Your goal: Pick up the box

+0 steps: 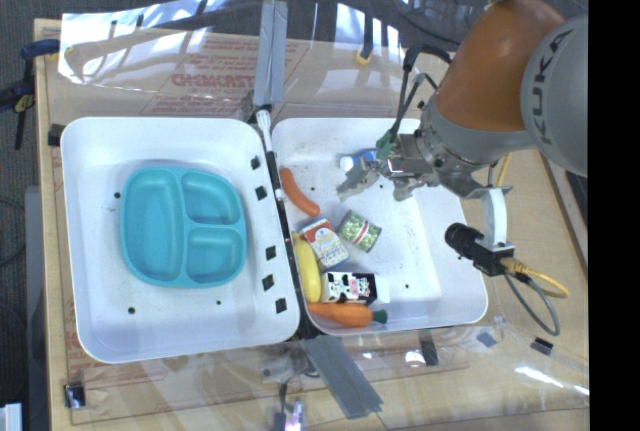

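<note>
Two white bins share our surface (100,49); the box (350,288), cow-printed, lies near the right bin's (455,294) front wall between banana (308,271) and carrot (341,315); our tool (385,169) hovers open above, holding nothing.

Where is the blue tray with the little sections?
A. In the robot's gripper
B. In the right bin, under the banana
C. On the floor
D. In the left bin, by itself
D: the blue tray lies flat in the left bin, while the banana and the other food sit in the right bin.
</note>
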Tool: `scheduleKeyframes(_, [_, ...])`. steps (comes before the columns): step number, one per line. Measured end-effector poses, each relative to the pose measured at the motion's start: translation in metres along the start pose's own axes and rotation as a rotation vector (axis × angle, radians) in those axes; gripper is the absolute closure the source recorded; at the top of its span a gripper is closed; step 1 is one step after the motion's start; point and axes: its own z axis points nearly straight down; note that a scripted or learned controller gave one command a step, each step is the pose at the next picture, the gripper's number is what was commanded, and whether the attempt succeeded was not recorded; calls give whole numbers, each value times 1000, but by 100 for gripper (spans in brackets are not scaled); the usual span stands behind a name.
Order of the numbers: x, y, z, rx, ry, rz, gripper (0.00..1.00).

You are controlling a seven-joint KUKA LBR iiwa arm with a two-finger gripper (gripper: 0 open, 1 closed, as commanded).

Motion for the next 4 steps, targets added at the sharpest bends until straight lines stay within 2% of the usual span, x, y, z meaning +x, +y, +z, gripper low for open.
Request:
scheduleKeyframes(1, [-5,3,113,1,0,192,0])
scheduleKeyframes(2, [-11,0,170,-11,4,268,0])
scheduleKeyframes(3, [-9,4,159,-19,6,260,100])
scheduleKeyframes(4, [-9,4,159,-19,6,260,0])
